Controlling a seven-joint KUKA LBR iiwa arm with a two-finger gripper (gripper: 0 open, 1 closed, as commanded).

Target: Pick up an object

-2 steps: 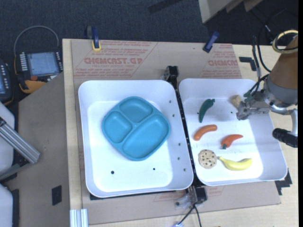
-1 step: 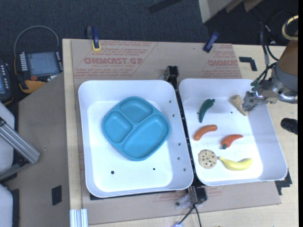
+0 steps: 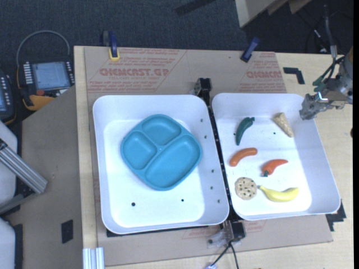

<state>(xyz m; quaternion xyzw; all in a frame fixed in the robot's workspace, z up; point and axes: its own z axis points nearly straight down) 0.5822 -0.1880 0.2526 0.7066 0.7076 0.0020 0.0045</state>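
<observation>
At right bin's (image 3: 320, 150) far edge: my pincer (image 3: 309, 110), spread unclear, hangs near beige wedge (image 3: 284, 124), presumably staging a grab.

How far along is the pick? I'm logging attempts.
Nothing looks picked yet: the green pepper, sausage, red pepper, cookie, banana and wedge all lie in the right bin. The gripper sits at its upper right edge. Descent and grasp remain.

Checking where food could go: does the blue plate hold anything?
Empty. The blue plate lies flat in the left bin, its three compartments all bare blue.
</observation>
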